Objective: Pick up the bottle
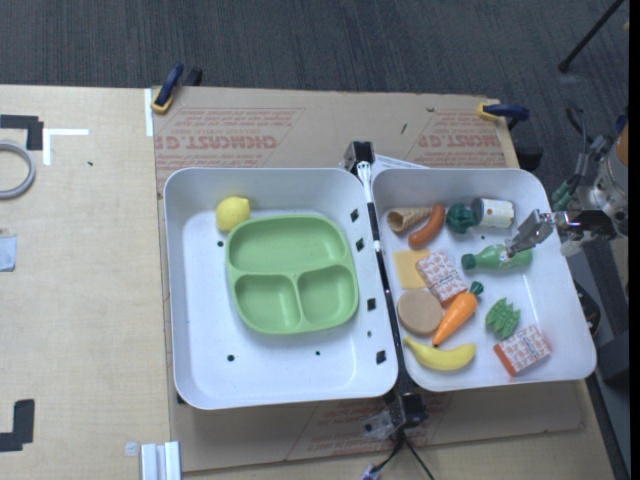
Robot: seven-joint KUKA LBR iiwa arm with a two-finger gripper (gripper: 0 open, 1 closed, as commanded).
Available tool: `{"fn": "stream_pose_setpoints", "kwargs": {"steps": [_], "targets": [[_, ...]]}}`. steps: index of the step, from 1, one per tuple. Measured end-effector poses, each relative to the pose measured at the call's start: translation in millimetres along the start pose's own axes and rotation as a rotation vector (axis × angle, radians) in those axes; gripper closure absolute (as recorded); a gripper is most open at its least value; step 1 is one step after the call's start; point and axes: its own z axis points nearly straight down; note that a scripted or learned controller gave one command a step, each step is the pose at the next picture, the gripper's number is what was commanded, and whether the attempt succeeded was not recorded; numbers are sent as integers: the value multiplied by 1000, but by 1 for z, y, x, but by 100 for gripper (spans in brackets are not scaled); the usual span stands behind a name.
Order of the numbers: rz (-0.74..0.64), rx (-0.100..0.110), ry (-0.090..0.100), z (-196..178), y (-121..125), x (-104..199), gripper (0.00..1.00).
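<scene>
While the grey arm reaches in over the right rim of the right-hand shallow white bin [570, 298], its metal hand [528, 234] sits low above the bin's upper right part, and whether its fingers are spread or closed cannot be made out from this slant. Just beside the hand, touching or nearly so, lies the small green plastic bottle [496, 258] on its side, neck pointing left, not gripped.

Above the bottle lie a white cylinder with a dark green cap [480, 213], an orange-red sausage [428, 226] and a tan cone [402, 218], close under the far wall. Left of the bottle sit a flat yellow cheese square [405, 265] and a red-and-white patterned packet [440, 274]; below them a round tan disc [419, 313], an orange carrot with green top [457, 311] and a yellow banana [441, 355] near the front wall. A green leafy piece [502, 318] and a second red-and-white packet [522, 349] fill the lower right corner. Bare floor remains along the right wall below the hand.

Across the centre divider, the left white bin [190, 298] holds a light green three-compartment tray [291, 272] and a yellow lemon [232, 211] at its upper left, with open floor around the edges. Both bins rest on brown cardboard [240, 133] on the pale counter [80, 298].
</scene>
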Motion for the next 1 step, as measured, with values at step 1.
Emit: {"fn": "stream_pose_setpoints", "kwargs": {"steps": [1], "targets": [[-1, 0, -1, -9, 0, 0, 100]]}}
